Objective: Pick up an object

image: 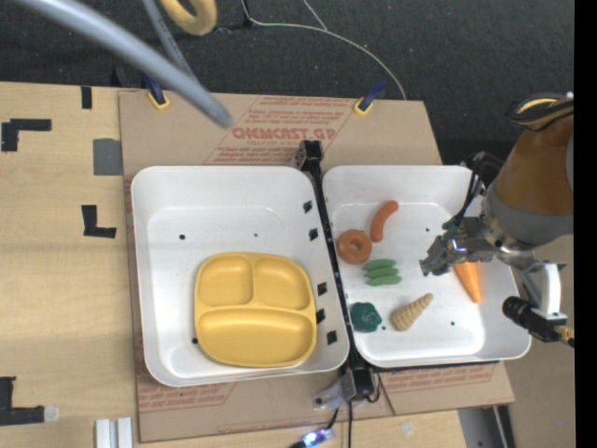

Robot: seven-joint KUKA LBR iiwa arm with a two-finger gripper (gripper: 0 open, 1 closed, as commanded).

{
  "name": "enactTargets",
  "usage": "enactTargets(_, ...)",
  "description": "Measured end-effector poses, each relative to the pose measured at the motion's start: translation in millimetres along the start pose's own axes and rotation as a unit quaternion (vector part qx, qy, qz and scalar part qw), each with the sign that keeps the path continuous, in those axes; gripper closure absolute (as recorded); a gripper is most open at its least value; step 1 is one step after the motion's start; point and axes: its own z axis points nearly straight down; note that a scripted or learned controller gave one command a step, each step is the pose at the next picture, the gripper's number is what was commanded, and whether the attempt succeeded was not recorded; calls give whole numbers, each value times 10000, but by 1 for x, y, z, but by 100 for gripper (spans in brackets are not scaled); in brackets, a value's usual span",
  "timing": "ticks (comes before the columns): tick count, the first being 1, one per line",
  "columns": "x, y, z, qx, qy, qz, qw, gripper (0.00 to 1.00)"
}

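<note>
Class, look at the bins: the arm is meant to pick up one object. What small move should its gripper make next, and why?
Probably a short descent onto the orange toy carrot. The gripper is at the right side of the right white bin, with the carrot's broad end right beside it. The green toy and brown ring lie further left, so the carrot looks the nearest target.

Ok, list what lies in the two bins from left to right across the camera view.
yellow divided plate → donut → green leafy piece → cone → carrot
</note>
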Motion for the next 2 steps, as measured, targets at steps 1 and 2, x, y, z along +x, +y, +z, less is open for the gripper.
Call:
enactTargets(1,0,1,-43,5,1,1,10000,100)
enactTargets(2,53,1,-48,27,15,-24,10000,100)
